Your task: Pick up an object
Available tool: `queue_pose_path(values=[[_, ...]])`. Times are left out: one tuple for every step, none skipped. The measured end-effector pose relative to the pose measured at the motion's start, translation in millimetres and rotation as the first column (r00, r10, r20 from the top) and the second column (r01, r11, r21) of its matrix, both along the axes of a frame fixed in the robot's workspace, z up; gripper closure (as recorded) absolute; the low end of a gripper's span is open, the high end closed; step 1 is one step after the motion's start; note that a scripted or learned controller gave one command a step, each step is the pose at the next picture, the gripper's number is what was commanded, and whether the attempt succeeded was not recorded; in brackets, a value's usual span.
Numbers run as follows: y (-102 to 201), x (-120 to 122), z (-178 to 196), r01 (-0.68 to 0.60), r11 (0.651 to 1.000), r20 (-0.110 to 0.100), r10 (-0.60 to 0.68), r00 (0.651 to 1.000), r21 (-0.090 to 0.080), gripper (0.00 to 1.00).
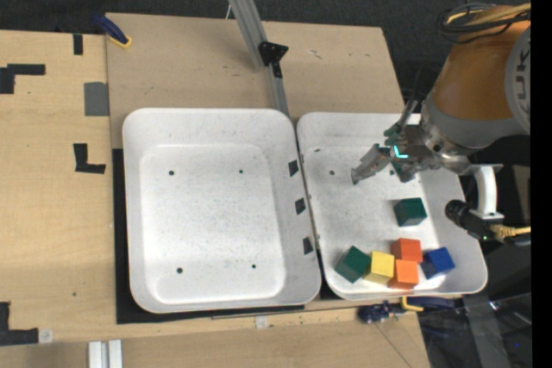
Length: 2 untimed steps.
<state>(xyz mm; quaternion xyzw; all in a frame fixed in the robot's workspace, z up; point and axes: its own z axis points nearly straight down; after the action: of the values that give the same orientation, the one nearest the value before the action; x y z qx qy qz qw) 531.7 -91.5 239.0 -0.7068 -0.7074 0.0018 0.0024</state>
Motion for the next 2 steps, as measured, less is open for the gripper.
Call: queue_pose_path(values=[[-0.5, 0.8, 2.2, -0.001, 1.0, 0.004, 0.001, 1.0, -0.001, 0.0], [-0.3, 5.4, -60.0, 0.0, 1.0, -0.002, 0.0, 1.0, -0.001, 0.0]])
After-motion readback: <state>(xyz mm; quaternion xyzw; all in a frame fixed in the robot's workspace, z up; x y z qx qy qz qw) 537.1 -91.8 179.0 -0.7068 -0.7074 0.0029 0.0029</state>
